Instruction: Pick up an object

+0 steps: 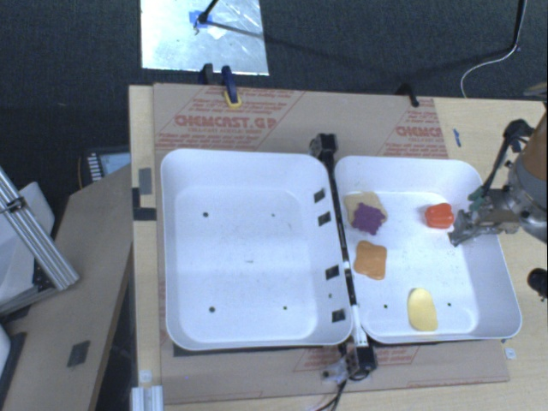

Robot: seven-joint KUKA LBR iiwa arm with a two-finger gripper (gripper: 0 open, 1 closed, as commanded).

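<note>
- Pincer (460,232) hangs over the right bin (492,311), just right of the red object (439,216); whether it is parted or grips anything, I cannot tell.
- Purple object (368,218), orange object (371,260) and yellow object (421,309) lie left of the pincer.

Even, fairly bright overhead light, white bins (248,165) near overexposed with faint soft shadows along their inner walls, foil sheet (204,24) at the far left glinting with glare, dark floor underexposed, overall soft, slightly grainy low-resolution focus
</note>
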